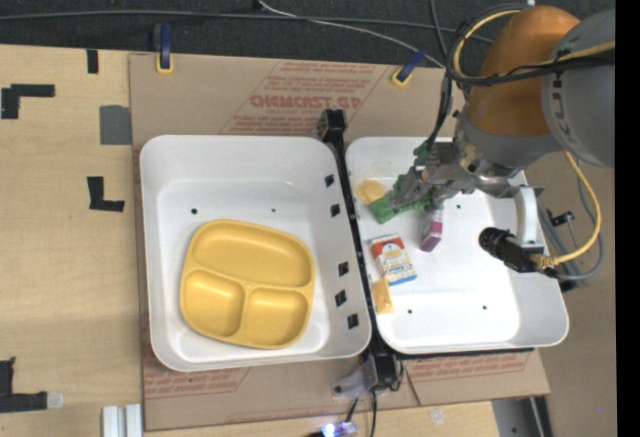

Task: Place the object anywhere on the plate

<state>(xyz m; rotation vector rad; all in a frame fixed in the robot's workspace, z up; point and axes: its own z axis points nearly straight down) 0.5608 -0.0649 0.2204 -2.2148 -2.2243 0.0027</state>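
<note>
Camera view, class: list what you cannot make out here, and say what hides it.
1. The tool fingers: open or shut is unclear, as the arm's wrist covers them from above.
2. The green object: partly under the tool, so its shape is unclear.
3. The small carton: print too small to read.
4. The right bin: its upper right is covered by the arm.

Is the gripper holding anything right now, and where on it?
Cannot be told: the gripper sits low over the green object, its grip hidden.
</note>
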